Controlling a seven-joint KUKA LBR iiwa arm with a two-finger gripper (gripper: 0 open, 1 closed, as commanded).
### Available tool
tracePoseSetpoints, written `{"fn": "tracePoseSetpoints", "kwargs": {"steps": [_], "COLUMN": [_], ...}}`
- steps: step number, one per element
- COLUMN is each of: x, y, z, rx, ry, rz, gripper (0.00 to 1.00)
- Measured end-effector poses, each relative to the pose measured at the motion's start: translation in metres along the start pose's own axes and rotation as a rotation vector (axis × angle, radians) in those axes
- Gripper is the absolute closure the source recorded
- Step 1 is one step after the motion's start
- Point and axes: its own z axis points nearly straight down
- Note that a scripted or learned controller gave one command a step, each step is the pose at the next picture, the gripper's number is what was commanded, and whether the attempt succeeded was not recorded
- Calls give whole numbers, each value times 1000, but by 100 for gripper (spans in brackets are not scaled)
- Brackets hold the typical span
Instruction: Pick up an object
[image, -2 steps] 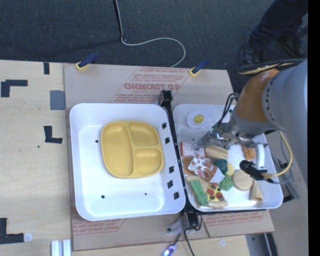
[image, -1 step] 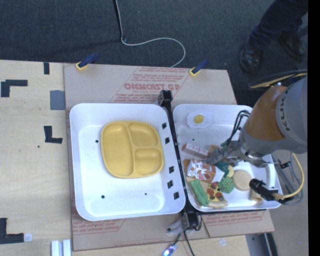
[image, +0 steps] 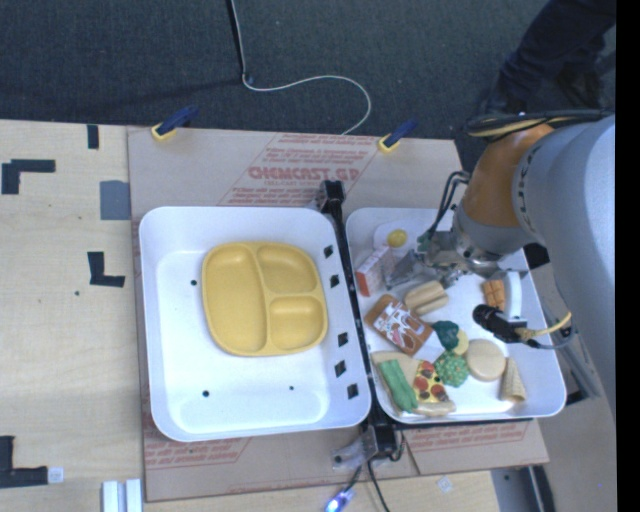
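Gripper: your gripper (image: 425, 262) sits low in the far part of the right bin (image: 540, 400), reaching in from the right; whether it is spread or pinched you cannot tell from here, since metal and clutter blur together at the tip.

Nearest candidate: the tan bread-roll piece (image: 426, 296) lies just near-side of the gripper, seemingly apart from it. Treat it as a light, hard toy; its rounded top looks slippery, so take it across the short width, at the middle.

Other picks: the flat snack packet (image: 399, 326) lies left of centre and offers little height to catch. The green leafy piece (image: 451, 368), round biscuit (image: 487, 359) and cone (image: 513, 380) crowd the near right corner, touching or nearly so. The pizza slice (image: 432, 385) and green pod (image: 397, 384) lie by the near wall.

Handling: all look like small, rigid play food, light and not fragile; expect them to skid on the smooth white floor if nudged.

Crowding: pieces lie close, so a descent may push a neighbour.

Left bin: the left bin (image: 170, 400) holds a yellow divided plate (image: 265, 297), too broad and flat to grasp well.
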Motion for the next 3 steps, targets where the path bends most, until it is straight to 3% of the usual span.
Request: {"fn": "tracePoseSetpoints", "kwargs": {"steps": [1, 2, 3], "x": [23, 79, 44], "y": [50, 10, -36], "z": [-9, -106, -22], "rx": [2, 1, 15], "ry": [1, 4, 1], "rz": [0, -1, 7], "gripper": [0, 0, 0]}}
